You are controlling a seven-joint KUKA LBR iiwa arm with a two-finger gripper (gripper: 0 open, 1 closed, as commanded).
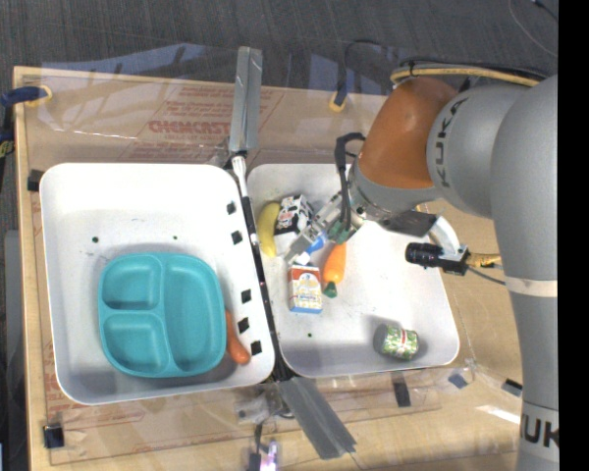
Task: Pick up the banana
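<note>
A grey KUKA arm (491,155) with an orange band reaches in from the right over the right-hand white bin (427,302), its gripper (319,229) lowered among a cluster of items near the bin's upper left corner. How wide the gripper stands, and whether it has hold of anything, cannot be told from this angle, as the tool is small and tangled visually with the objects around it. The banana (268,228) lies inside the right-hand bin, against its left wall, just left of the gripper and beside a small black-and-white carton (291,214); it rests on the bin floor, standing roughly lengthwise along the wall. Just right of the banana and slightly below it sits an orange carrot (335,266), and below that a small juice box (306,289) with a red-and-white face. Well away from the banana, toward the bin's lower right corner, lies a green can (398,342) on its side. Across the divider from the banana, the left-hand white bin (128,199) holds a teal sectioned plate (162,314), with an orange item (236,346) wedged at the plate's lower right edge against the bin wall. Both bins sit on a bench (128,116) covered in clear plastic sheeting.
</note>
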